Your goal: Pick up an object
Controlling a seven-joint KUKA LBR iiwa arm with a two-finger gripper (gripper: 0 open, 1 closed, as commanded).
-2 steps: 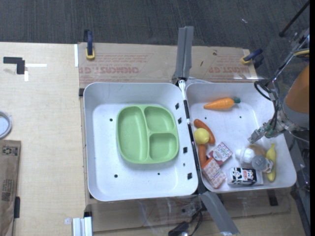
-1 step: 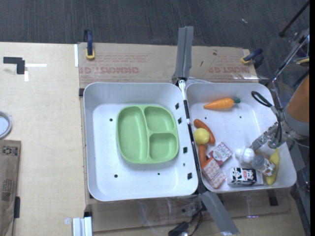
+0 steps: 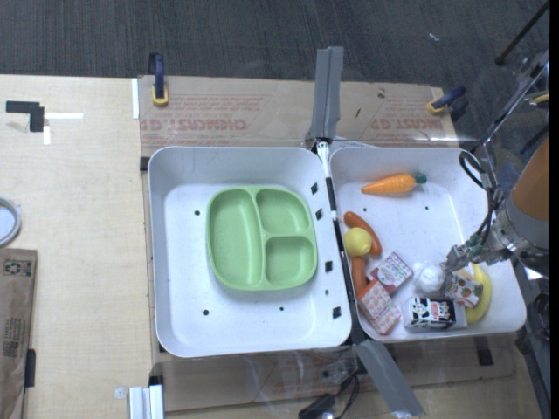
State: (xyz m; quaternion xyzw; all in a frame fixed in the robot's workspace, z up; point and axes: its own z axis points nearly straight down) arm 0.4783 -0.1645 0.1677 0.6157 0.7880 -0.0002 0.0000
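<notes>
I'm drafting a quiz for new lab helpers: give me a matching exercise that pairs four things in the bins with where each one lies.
Things:
1. green divided plastic plate
2. orange toy carrot
3. yellow toy lemon
4. black-and-white cow-print carton

Places:
A. far part of the right bin
B. near edge of the right bin
C. middle of the left bin
D. left side of the right bin, by the divider

Pairs: 1-C, 2-A, 3-D, 4-B

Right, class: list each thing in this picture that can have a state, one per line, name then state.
green plate: upright, lying flat in the left bin.
carrot: lying on its side, alone at the right bin's far end.
lemon: resting against an orange vegetable by the divider.
banana: lying at the right bin's right edge, beside the claw.
milk carton: tipped on its side.
claw: low over the right bin; its grip cannot be told.
</notes>
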